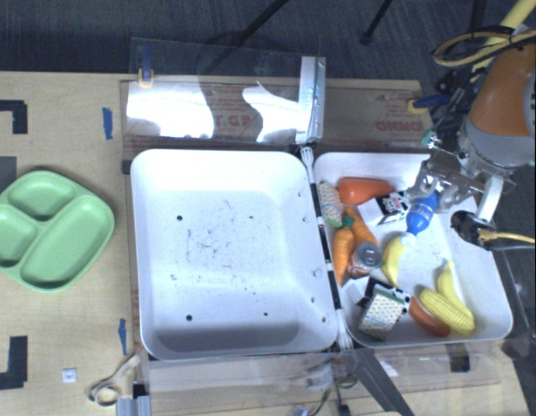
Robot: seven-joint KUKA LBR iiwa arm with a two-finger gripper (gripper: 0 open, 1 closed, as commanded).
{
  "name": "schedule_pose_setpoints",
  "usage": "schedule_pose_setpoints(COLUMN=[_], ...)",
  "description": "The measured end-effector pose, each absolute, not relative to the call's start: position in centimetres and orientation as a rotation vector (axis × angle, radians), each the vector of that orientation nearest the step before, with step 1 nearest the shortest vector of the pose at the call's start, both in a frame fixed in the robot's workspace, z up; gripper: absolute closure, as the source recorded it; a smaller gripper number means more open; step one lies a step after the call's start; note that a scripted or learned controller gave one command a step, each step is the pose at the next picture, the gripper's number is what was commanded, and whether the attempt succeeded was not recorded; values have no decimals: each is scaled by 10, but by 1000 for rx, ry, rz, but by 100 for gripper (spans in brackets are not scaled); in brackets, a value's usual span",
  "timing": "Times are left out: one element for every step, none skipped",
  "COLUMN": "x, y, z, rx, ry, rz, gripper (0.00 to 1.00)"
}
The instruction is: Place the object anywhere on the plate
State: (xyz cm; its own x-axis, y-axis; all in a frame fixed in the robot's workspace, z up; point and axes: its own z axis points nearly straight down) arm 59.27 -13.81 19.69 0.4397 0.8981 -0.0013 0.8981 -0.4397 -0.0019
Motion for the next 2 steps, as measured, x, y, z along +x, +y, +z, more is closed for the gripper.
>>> schedule_pose_setpoints(x=[518,479], y=[-67,-3], z=[184,183], rx=[-2472,-2416], ry=[-1935,-2003], rz=[2,3], gripper=[100,100])
